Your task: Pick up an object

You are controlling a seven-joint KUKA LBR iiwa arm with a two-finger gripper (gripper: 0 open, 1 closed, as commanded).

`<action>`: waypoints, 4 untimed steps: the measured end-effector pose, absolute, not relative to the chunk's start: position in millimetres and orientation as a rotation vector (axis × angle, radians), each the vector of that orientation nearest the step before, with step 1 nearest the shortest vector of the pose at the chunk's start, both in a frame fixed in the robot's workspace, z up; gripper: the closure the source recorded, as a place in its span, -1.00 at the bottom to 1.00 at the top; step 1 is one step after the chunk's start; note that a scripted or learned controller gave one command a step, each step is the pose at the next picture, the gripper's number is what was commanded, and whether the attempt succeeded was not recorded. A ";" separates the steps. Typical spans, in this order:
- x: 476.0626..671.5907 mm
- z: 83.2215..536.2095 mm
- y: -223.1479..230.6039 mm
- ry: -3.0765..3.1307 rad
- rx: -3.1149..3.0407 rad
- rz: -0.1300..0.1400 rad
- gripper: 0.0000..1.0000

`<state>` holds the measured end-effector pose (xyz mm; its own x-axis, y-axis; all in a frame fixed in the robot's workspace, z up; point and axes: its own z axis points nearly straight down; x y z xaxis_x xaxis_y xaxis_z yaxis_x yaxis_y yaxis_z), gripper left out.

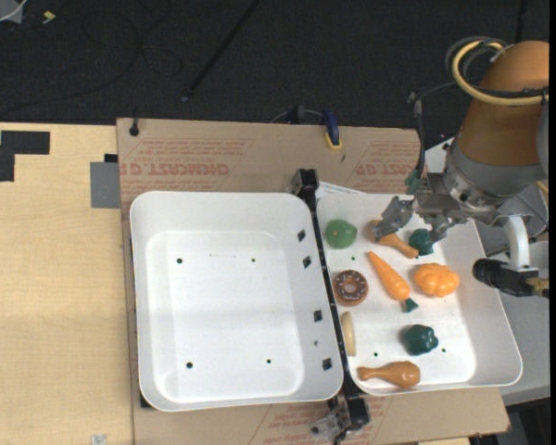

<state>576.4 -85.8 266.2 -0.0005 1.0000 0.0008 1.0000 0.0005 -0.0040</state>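
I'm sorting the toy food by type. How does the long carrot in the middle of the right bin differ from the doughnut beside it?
The carrot is long, tapered and orange with a dark green tip; the doughnut is a round ring, brown with pink on top. The carrot lies slantwise, reaching further across the bin; the doughnut lies flat and is more compact. The doughnut sits nearer the divider between the bins. Both rest loose in the right bin.

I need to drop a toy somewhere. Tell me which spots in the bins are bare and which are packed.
The left bin floor is bare from wall to wall. In the right bin, a bare strip runs along the right wall, beside the orange pumpkin and dark green pepper. The top is crowded: gripper, green ball, carrot, donut.
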 end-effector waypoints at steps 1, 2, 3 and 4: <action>568.0 181.7 -32.4 -2.218 -2.209 0.010 -1.00; 601.9 146.2 -99.4 -2.219 -2.224 0.005 -1.00; 625.9 84.2 -83.0 -2.220 -2.217 0.004 -1.00; 527.2 86.9 -82.1 -2.213 -2.220 0.010 -1.00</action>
